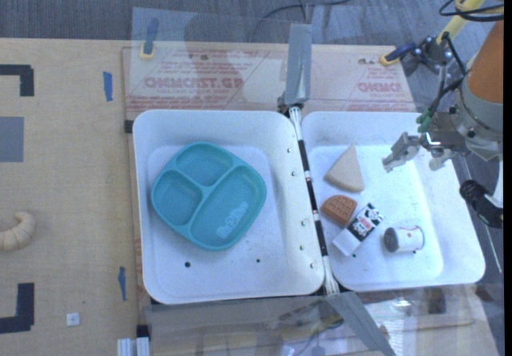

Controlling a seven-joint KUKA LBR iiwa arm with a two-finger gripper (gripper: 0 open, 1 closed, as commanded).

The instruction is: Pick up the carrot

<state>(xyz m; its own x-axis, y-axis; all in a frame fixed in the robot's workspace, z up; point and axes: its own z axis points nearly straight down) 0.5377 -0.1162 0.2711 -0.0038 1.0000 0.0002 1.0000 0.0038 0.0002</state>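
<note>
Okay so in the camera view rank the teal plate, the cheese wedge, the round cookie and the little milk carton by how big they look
Largest to smallest as they appear:
1. Teal plate, by far the largest.
2. Cheese wedge.
3 and 4. Milk carton and round cookie look about alike; the carton is longer, the cookie wider, so I won't rank them.

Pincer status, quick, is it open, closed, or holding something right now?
Pincer: open, holding nothing, hovering over the right bin near its upper right.
</note>
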